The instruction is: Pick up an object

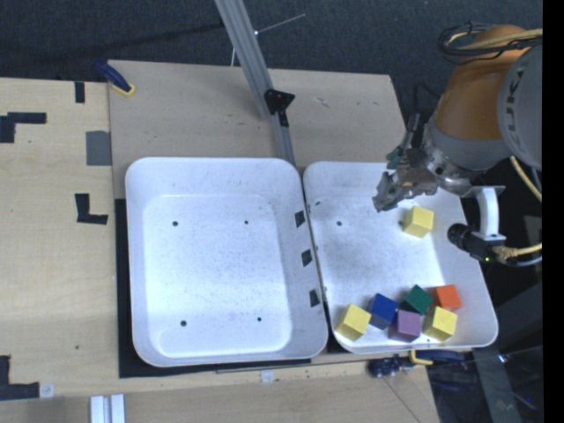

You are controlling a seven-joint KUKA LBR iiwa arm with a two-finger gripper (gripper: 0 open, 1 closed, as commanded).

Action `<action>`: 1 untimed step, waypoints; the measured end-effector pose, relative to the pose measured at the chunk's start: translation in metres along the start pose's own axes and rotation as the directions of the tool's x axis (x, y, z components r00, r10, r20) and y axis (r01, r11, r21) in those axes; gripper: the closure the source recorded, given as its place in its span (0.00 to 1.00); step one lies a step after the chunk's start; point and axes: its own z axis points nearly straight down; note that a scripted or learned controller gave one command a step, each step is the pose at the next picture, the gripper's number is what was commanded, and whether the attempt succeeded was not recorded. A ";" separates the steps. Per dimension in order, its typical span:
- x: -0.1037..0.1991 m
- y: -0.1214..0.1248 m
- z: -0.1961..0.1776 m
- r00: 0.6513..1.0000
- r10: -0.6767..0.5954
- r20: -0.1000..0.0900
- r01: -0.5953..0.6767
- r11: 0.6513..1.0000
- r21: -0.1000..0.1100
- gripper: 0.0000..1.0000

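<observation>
I see two white bins, the left bin (216, 258) and the right bin (352, 245), both peppered with fine dark speckles. Near the right bin's far right edge sits a yellow cube (418, 221). Along its near edge I count a yellow cube (354, 322), blue cube (382, 309), purple cube (407, 324), green cube (418, 300), orange cube (447, 297) and another yellow cube (441, 323). The arm (485, 95) is grey with orange
</observation>
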 end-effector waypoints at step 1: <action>0.046 0.012 0.005 1.000 0.002 0.001 -0.002 1.000 0.002 1.00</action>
